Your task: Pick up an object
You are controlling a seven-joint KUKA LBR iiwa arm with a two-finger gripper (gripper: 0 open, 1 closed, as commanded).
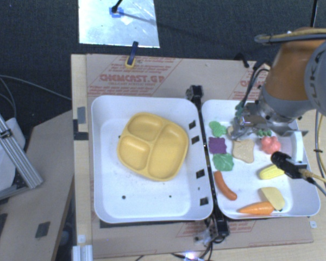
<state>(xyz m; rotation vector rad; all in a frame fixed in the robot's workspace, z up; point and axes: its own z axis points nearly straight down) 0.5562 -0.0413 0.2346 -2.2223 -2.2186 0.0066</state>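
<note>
Bench (pixel 152 75): brown board, two white bins; left bin (pixel 106 200) holds yellow tray (pixel 152 145). Dark carpet surrounds. Gripper (pixel 242 128) over right bin (pixel 307 200); grip state cannot be told.

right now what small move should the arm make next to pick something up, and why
Probably a short, straight descent. The gripper hangs in the right bin, above the gap between the green leaf and the tan bread slice, and nothing shows between its jaws. Nudging toward the bread slice first may give a cleaner grasp.
</note>
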